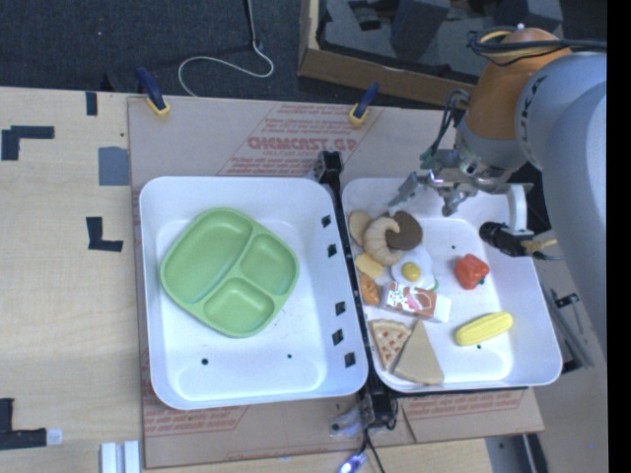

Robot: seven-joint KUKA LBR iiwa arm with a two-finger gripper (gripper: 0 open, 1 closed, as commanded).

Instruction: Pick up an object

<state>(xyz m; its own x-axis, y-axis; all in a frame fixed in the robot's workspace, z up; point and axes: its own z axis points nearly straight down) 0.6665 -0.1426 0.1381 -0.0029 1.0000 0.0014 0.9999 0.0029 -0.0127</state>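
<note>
The end effector point(431, 193) is hovering with fingers spread, grasping nothing, above the right bin point(523, 363) near the croissant point(383, 235).

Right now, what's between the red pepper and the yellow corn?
Nothing. In the camera view, the stretch of white bin floor between the red pepper and the yellow corn is bare.

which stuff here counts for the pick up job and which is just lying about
For the job:
hand
croissant
donut
fried egg
red pepper
corn cob
pizza slice
bread slice
right bin

Just lying about:
green divided plate
left bin
blue clamps
white cable
</note>
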